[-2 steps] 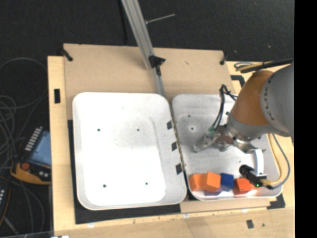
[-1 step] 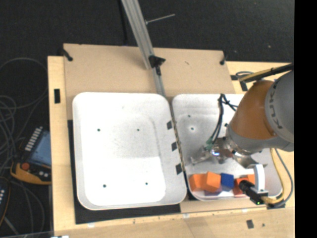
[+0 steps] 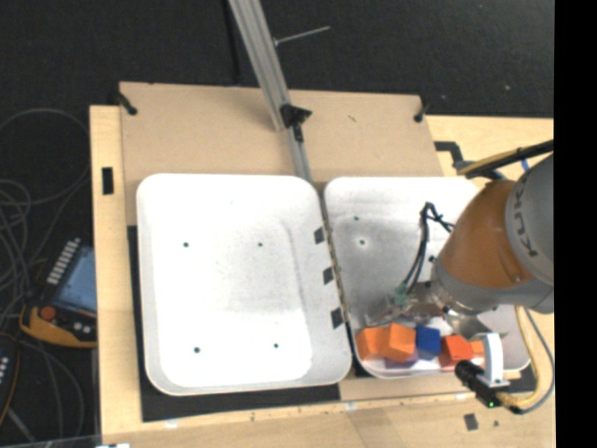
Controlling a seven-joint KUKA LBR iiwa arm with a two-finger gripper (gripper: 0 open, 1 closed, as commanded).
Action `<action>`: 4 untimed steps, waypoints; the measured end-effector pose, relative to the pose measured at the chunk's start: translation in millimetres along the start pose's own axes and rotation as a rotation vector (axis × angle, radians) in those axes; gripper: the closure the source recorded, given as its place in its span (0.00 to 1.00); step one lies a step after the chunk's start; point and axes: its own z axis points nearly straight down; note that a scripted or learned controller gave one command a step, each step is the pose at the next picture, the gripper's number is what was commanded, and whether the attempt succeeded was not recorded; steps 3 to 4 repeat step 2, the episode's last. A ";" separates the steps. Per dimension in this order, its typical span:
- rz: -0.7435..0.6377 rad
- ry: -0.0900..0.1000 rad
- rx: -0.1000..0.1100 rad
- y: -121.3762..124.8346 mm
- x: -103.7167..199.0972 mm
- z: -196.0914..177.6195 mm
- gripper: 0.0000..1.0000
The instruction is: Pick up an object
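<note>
Over the right bin's [image 3: 373, 203] near edge, the arm [image 3: 485, 250] is hovering above crowded orange blocks [image 3: 387, 342] and a blue block [image 3: 427, 340], risking a glancing, failed pick because they are packed tightly together.

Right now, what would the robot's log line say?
arm: over right bin | blocks: orange block, blue block, orange block at near edge | grasp: not visible

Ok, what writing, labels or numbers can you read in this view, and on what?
"KU": partial grey lettering on the arm housing at the right edge, cut off there.
Handheld pendant at the left: lit screen and keys, too small and blurred to read.
White bins, blocks: no readable markings.
</note>
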 end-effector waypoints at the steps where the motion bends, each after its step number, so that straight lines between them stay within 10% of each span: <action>1: -0.005 -0.001 -0.001 1.0 13.2 -1.0 0.00; 2: -0.007 -0.001 -0.006 31.7 28.7 -188.3 0.00; 4: -0.007 -0.001 -0.006 31.7 28.7 -188.3 0.00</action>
